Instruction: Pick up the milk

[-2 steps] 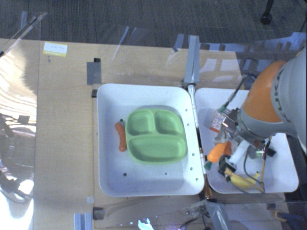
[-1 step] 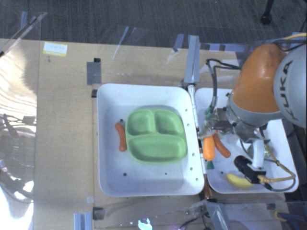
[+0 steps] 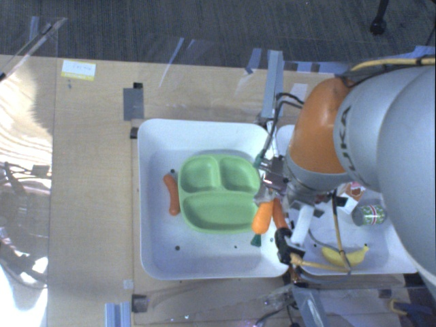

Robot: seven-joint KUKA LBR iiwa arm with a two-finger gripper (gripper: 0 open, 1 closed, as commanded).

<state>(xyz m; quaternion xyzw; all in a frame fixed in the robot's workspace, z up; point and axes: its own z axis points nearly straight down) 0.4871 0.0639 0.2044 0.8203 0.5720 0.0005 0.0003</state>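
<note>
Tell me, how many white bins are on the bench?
2. The left bin holds a green plate. The right bin sits right beside it, mostly covered by the arm. No more bins seem hidden.

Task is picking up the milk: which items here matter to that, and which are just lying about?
Belongs to the job:
- white carton, probably the milk, partly hidden by the arm, in the right bin

Just lying about:
- left bin: green divided plate, sausage, carrot
- right bin: banana, can
</note>
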